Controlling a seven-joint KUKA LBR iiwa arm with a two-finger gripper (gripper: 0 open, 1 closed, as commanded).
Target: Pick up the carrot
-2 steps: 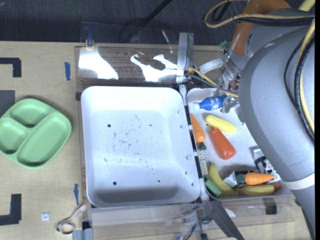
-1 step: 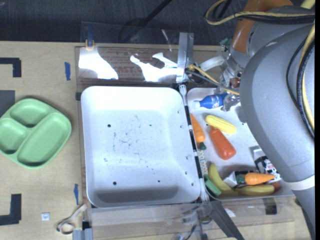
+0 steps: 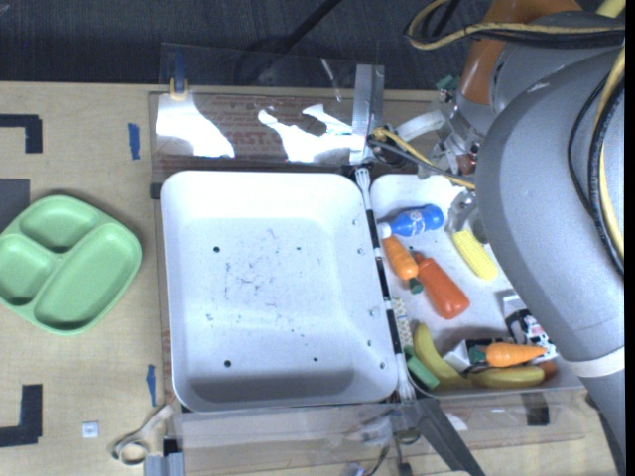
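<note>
camera view | arm (image 3: 566,177) covers right bin's (image 3: 429,188) right side | gripper hidden by arm, state cannot tell | carrot (image 3: 515,354) at right bin's near end, on banana (image 3: 466,370) | bottle (image 3: 417,220), corn (image 3: 474,253) farther back | left bin (image 3: 268,286)

overhead slanted view of bins (image 3: 198,266)

Your grey arm (image 3: 561,196) is reaching in over the right white bin (image 3: 488,300), covering most of its right side. The orange band (image 3: 516,13) is sitting beyond the bin's far end, cables looping across it.
</note>
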